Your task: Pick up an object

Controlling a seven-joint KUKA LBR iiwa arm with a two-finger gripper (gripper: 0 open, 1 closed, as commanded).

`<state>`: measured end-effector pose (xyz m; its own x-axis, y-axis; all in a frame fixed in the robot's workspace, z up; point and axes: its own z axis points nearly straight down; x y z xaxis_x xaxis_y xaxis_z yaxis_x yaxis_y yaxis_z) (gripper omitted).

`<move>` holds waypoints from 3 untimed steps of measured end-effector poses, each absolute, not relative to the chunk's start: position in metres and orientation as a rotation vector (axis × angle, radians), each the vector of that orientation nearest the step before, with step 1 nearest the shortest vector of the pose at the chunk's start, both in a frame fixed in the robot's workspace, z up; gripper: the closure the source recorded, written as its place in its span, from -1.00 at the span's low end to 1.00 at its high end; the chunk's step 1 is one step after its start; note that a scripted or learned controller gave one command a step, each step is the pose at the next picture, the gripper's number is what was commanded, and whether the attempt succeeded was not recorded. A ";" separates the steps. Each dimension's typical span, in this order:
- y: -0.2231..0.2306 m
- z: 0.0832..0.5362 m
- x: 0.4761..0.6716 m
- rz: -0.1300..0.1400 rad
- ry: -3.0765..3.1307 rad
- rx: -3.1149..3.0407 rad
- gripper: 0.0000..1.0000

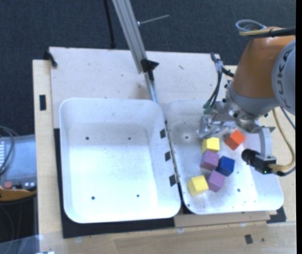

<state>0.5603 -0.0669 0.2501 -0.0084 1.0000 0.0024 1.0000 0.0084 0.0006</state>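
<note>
Approach is the step now: my gripper (214, 127) hangs over the yellow cube (212, 144) near the right bin's (262, 197) far edge, grip state unclear, and next must lower squarely.

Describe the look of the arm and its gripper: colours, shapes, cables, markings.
The arm is a thick rounded body, orange above the wrist with a grey shell carrying dark lettering at the right. Below sits a grey metal gripper. Thin cables run down its left side, and a small black module with a cable sits lower right.
</note>
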 end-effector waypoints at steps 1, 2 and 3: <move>-0.018 0.237 0.548 0.000 -2.228 -2.213 1.00; 0.042 0.237 0.534 -0.001 -2.229 -2.210 1.00; 0.087 0.237 0.537 -0.001 -2.229 -2.212 1.00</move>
